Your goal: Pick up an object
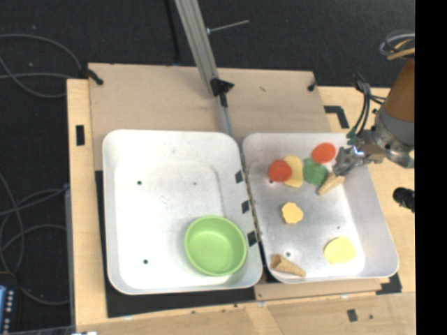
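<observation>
We see the gripper (347, 158) low over the right bin (363, 222), near its two o'clock corner, with the arm coming in from three o'clock. It sits at the edge of a tight cluster: an orange ball (323, 152) at eleven o'clock of it, a green piece (314, 173) and a tan cone (331, 184) toward seven o'clock, then a yellow piece (293, 171) and a red ball (279, 170) further toward nine o'clock. We judge the cluster is its target, since these things lie closest. How wide the gripper stands we cannot tell, and we see nothing plainly in its grasp. Lying apart are a yellow lump (292, 213), a yellow disc (340, 250) and another cone (288, 264). A green bowl (215, 246) rests in the left bin (140, 166) at five o'clock.
</observation>
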You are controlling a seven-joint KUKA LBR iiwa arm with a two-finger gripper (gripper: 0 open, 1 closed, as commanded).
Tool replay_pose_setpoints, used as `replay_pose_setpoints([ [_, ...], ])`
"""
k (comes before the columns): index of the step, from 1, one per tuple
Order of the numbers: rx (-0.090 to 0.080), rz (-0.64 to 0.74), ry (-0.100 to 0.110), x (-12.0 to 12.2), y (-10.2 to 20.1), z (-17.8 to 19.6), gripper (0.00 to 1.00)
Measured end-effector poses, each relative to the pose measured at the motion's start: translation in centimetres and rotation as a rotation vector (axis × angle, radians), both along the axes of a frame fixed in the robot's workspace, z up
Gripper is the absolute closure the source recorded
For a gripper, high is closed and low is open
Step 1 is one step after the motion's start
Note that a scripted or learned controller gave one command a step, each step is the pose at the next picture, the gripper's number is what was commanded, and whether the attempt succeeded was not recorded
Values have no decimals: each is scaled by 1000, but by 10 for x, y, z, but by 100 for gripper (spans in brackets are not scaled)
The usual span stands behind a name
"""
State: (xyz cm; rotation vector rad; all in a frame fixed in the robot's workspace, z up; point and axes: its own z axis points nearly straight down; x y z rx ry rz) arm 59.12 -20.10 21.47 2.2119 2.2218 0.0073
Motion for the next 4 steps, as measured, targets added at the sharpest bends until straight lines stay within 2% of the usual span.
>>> replay_pose_setpoints([
  [1, 0, 0, 1, 4, -4, 44, 100],
  [2, 2, 4, 4, 17, 46, 52, 100],
  [3, 1, 2, 8, 28, 101, 37, 100],
  [4, 1, 3, 6, 48, 154, 35, 100],
])
